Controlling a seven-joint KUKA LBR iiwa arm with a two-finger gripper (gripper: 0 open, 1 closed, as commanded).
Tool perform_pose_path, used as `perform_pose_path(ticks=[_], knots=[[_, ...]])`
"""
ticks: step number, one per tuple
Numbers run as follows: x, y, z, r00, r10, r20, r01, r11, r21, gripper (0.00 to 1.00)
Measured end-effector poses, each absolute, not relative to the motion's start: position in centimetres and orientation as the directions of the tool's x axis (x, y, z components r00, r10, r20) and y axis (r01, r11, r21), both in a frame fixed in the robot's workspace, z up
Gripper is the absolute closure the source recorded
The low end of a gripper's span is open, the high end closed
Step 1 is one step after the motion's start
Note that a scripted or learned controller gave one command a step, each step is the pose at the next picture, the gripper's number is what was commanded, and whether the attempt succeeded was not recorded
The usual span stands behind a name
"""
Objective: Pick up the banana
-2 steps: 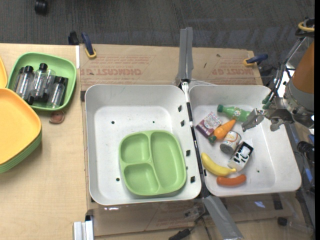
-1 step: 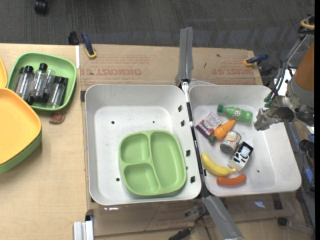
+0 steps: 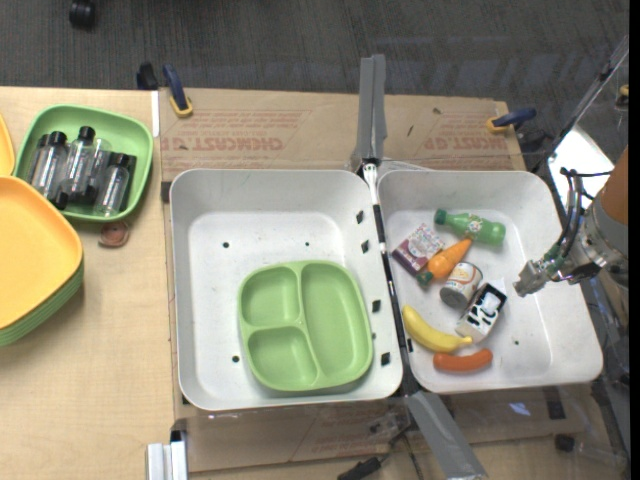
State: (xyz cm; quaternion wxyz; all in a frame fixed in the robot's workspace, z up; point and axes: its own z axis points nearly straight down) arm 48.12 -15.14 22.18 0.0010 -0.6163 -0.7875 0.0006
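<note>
We see the gripper [image 3: 528, 277] over the right bin [image 3: 560, 363], near its right wall; whether it is released or clenched we cannot tell at this size. The banana [image 3: 432, 331] lies flat well to the camera-left of the jaws and nearer the bin's front edge, close against the divider. Risks, in our judgement: the orange sausage [image 3: 463, 361] touches or nearly touches the banana's right end, and the black-and-white carton [image 3: 482, 311] sits just beside it, between jaws and target, so a slightly offset descent could clip or grab the wrong item. The banana's curve and nearness to the wall leave little finger clearance; a slip seems plausible.
</note>
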Motion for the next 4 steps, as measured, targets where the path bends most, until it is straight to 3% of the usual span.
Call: perform_pose_path(ticks=[1,2,3,4], knots=[[47.8,-18.6,20.2,-0.499,0.867,0.001,0.867,0.499,-0.001,1.00],[60.6,-22.2,15.9,-0.619,0.785,-0.002,0.785,0.619,0.001,1.00],[63.6,-22.2,9.2,-0.173,0.985,-0.002,0.985,0.173,0.001,1.00],[58.8,-22.3,9.2,0.121,0.993,0.000,0.993,-0.121,-0.001,1.00]])
